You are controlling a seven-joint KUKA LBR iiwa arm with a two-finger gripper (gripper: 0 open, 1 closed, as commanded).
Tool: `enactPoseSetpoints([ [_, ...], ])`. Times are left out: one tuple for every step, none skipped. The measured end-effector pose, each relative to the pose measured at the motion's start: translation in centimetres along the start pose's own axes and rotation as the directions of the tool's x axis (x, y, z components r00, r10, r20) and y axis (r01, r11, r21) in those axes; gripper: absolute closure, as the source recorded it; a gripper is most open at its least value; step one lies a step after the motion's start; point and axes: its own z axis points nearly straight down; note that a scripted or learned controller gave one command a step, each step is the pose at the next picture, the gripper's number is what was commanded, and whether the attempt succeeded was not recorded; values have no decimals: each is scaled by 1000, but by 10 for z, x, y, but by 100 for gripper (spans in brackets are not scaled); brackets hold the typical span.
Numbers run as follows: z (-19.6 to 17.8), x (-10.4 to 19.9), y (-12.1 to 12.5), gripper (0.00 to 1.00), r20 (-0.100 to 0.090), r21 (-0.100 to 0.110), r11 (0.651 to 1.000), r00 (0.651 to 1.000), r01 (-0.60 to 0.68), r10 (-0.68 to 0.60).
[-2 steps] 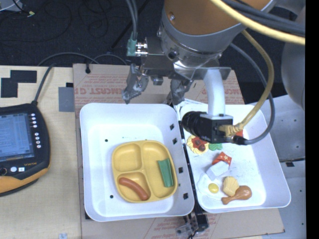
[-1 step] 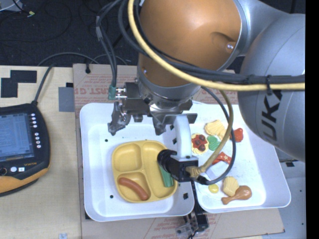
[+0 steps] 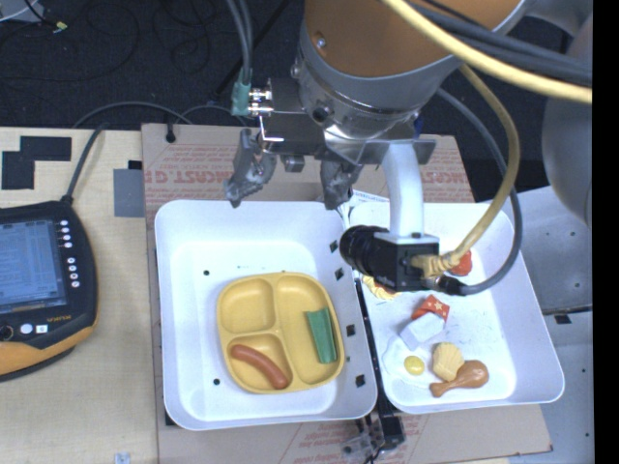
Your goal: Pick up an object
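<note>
My gripper (image 3: pixel 290 184) hangs above the far rim of the left bin (image 3: pixel 184 288). Its two grey fingers (image 3: pixel 249 175) stand wide apart, open, with nothing between them. In the left bin lies a yellow divided plate (image 3: pixel 253 307) holding a sausage (image 3: pixel 259 364) and a green block (image 3: pixel 322 336). The right bin (image 3: pixel 527 356) holds a brown drumstick (image 3: pixel 462 377), a yellow crinkled piece (image 3: pixel 446 360), a small yellow bean shape (image 3: pixel 414 364), a white block (image 3: pixel 422 330) and a red and white piece (image 3: pixel 431 307). A red item (image 3: pixel 463 262) lies partly hidden behind the cable.
A black unit (image 3: pixel 385 257) with a brass fitting hangs from the arm over the wall between the bins. A thick yellow hose (image 3: pixel 505 162) loops over the right bin. A control pendant (image 3: pixel 39 274) lies on the bench at the left.
</note>
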Motion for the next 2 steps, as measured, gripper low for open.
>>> enactPoseSetpoints([
  [-4,3,-1,100,7,14,1000,1000,8,-8],
  [106,-6,-2,100,11,20,1000,1000,-1,1],
])
